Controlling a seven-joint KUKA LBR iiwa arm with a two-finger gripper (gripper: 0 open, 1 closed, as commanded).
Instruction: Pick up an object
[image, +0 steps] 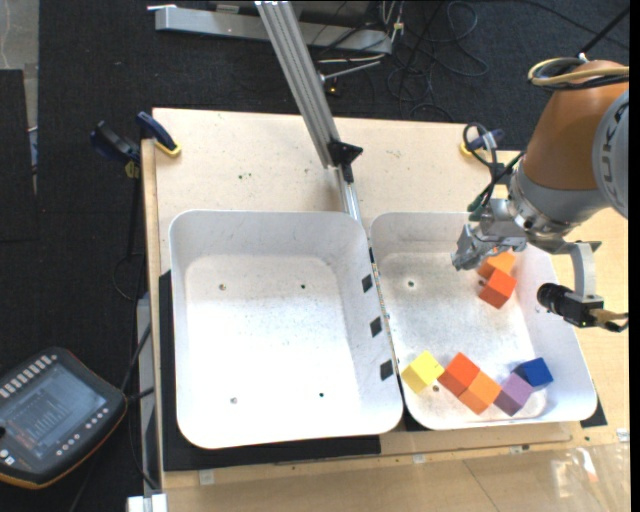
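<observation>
**Gripper low over orange blocks in right bin**

The gripper (476, 246) sits at the upper part of the right bin (420, 228), its grey fingers pointing down and to the left. An orange block (499, 264) lies just beside the fingers, on their right, and looks to touch them; a red-orange block (496, 288) lies directly below it, touching it. Neither block can be seen between the fingers. Whether the jaws are spread or closed cannot be told from this slant.

Other blocks sit in a cluster at the near edge of the same bin, well apart from the gripper: a yellow block (423, 371), a red block (461, 373), an orange block near the front (480, 392), a purple block (514, 392) and a blue block (534, 373).

Writing: part of dark lettering shows on the arm (580, 140) at the picture's right edge, cut off and not readable in full. The pendant (48, 412) at lower left has a screen, its text too small to read.

Arm pose: it enters from the right, orange band uppermost, wrist bent down and leftward into the bin. The left bin (190, 240) lies beside the right one, touching along their shared edge.
</observation>
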